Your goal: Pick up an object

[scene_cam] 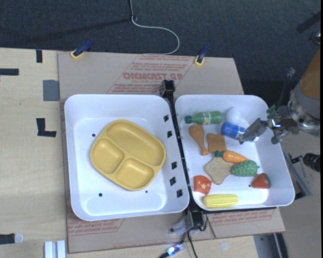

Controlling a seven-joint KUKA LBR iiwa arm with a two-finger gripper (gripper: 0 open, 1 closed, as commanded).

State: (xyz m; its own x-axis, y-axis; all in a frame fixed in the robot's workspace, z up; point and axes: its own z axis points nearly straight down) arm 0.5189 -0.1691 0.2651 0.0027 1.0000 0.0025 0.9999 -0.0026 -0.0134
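The right bin (pixel 277 198) holds several toy foods: a green bottle (pixel 204 117), a blue and white bottle (pixel 234 126), a drumstick (pixel 198 137), a brown piece (pixel 216 143), a carrot (pixel 234 156), a bread slice (pixel 219 169), a green vegetable (pixel 244 169), a red pepper (pixel 261 181), a red piece (pixel 202 184) and a corn cob (pixel 220 200). My gripper (pixel 262 134) hangs over the bin's right side, just right of the blue and white bottle. It is open, with nothing between its fingers (pixel 250 132).
The left bin (pixel 78 198) holds a yellow divided plate (pixel 128 153). A black hinge strip (pixel 175 144) runs between the bins. Both bins rest on a cardboard sheet (pixel 145 74) held by clamps, and a white cable (pixel 151 28) lies behind.
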